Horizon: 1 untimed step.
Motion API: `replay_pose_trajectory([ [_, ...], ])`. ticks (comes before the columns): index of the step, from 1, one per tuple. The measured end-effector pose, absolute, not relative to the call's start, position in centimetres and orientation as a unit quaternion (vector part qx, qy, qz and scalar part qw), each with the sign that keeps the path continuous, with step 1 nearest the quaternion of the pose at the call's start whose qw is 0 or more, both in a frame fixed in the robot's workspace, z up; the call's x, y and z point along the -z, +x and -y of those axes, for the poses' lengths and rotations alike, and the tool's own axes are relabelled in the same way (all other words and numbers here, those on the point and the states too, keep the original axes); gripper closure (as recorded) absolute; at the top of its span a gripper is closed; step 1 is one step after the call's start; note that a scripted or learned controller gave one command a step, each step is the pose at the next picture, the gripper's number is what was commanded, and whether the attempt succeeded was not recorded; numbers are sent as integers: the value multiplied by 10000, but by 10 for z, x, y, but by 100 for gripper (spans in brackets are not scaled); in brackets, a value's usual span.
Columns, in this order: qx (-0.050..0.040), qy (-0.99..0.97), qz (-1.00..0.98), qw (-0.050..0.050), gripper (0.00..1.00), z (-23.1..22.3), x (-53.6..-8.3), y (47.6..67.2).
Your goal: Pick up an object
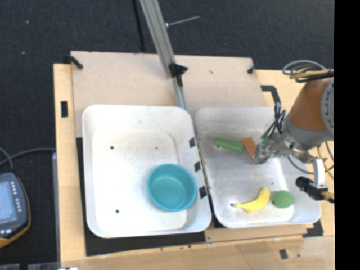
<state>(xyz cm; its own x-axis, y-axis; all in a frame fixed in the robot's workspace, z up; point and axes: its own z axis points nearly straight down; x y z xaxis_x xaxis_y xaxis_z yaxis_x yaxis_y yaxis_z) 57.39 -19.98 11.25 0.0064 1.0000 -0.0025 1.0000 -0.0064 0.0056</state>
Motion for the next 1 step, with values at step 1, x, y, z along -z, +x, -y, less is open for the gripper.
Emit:
replay_pose_trajectory([
  [1,-23,7056,-7086,31,100,192,-169,570],
])
